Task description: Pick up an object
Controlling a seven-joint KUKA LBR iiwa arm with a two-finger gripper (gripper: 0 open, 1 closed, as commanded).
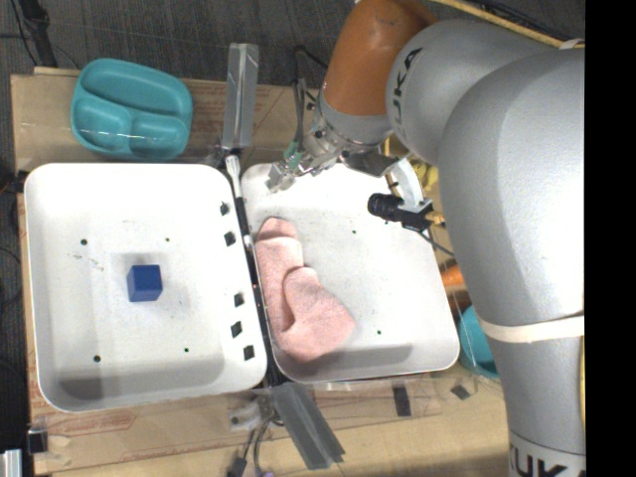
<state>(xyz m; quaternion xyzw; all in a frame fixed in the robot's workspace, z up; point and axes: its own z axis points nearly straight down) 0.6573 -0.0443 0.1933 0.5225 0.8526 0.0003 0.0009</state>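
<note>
A pink folded cloth [296,294] lies along the left side of the right bin [397,296]. A small blue cube [145,282] sits in the left bin [60,217], left of its middle. My gripper [282,174] hangs over the far left corner of the right bin, above and behind the cloth, with nothing seen between its fingers. The big grey arm covers the right bin's right side.
A teal moulded tray [132,106] rests on the wooden bench behind the left bin. A grey metal bar [239,92] stands upright behind the divider between the bins. Black clips [238,296] line the left bin's right wall.
</note>
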